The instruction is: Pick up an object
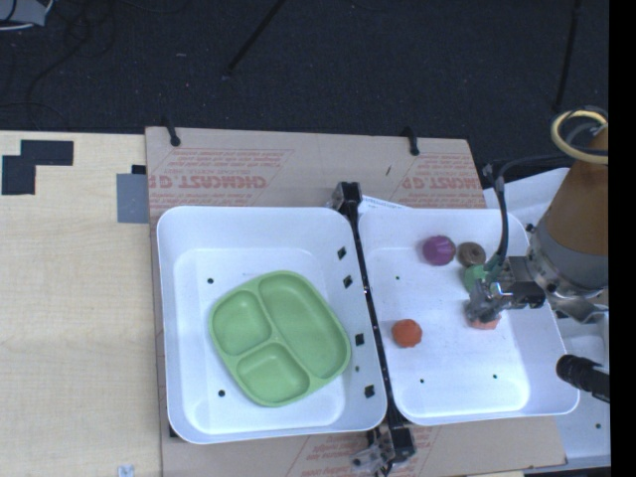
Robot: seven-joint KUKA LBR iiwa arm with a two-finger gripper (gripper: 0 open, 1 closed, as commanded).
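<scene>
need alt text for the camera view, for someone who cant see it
A grey robot arm's gripper reaches from the right into the right shallow white bin, low over a small pinkish object, near a round purple ball, a brown ring and an orange-red ball. The left white bin holds a green three-compartment plastic plate.

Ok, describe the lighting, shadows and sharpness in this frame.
Camera view: even, soft light on both white bins, faint shadows beside the green tray and orange ball; the background floor is dark; the gripper area looks slightly soft and cluttered.
</scene>
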